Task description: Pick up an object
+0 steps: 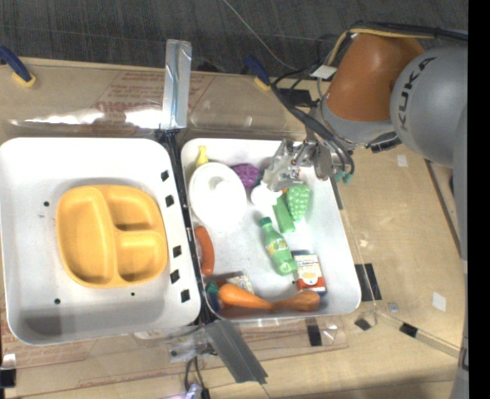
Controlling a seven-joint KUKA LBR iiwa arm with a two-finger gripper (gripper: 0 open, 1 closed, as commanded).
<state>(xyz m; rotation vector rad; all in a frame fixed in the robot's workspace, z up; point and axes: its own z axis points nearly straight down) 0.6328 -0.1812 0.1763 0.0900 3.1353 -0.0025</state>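
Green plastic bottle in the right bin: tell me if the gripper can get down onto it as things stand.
Probably yes. The green plastic bottle lies on its side on the bin floor with nothing on top of it. The gripper hangs above the same white bin, near its far end. A small carton lies close by.

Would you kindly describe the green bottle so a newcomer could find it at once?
Look in the right-hand shallow white bin. Near its middle lies the small green plastic bottle, just above a small red-and-white carton. Unlike the bumpy green grape cluster above, it is smooth with a cap.
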